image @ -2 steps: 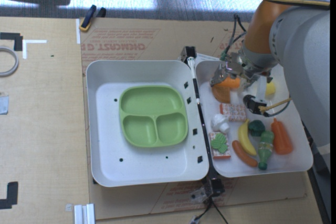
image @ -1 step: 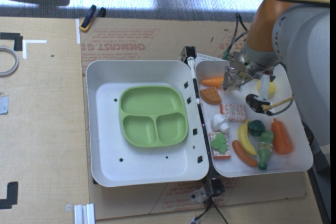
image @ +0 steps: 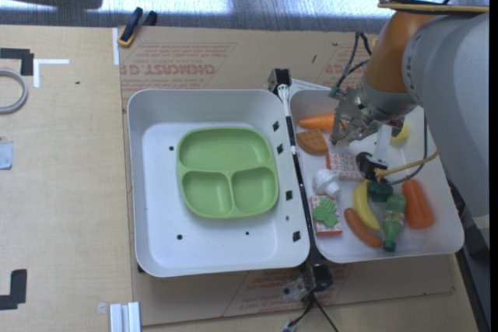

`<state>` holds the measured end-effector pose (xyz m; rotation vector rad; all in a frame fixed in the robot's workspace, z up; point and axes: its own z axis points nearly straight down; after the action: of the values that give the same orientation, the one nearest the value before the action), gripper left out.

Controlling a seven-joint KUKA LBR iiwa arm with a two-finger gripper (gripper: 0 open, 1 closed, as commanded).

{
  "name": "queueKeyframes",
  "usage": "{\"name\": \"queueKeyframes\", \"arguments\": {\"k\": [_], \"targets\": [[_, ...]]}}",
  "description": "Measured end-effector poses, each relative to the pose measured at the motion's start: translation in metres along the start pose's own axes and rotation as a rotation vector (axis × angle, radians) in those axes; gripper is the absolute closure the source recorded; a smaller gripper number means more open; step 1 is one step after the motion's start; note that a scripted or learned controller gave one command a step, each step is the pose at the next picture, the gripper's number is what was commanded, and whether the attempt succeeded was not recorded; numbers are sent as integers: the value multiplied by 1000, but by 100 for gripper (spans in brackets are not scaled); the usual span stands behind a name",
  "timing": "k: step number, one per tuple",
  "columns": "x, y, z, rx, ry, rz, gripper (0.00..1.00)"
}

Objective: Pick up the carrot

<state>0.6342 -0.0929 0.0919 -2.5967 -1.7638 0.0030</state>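
Note:
The carrot (image: 316, 121) is a small orange tapered piece lying at the upper left of the right bin (image: 436, 245), close to the bin's left wall. My gripper (image: 342, 133) hangs over the same bin, just to the right of the carrot's thick end, pointing down. The grey arm with its orange band (image: 393, 50) reaches in from the right and covers the bin's upper right corner. I see nothing lifted from the bin.
Below the carrot lie an orange slice (image: 313, 141), a white garlic piece (image: 325, 182), a banana (image: 363, 203), a sausage (image: 362, 228), a green bottle (image: 393, 218) and an orange-red oblong piece (image: 418, 204). The left bin (image: 156, 245) holds a green divided plate (image: 228, 171).

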Motion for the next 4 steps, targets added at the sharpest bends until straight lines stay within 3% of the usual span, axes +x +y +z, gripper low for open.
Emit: {"name": "queueKeyframes", "arguments": {"k": [1,2,3,4], "targets": [[0,0,0,0,0,0,0],[-38,23,-9,-4,-1,-208,0],[10,22,-69,-3,-1,-173,0],[3,14,-5,-9,0,-370,0]]}}
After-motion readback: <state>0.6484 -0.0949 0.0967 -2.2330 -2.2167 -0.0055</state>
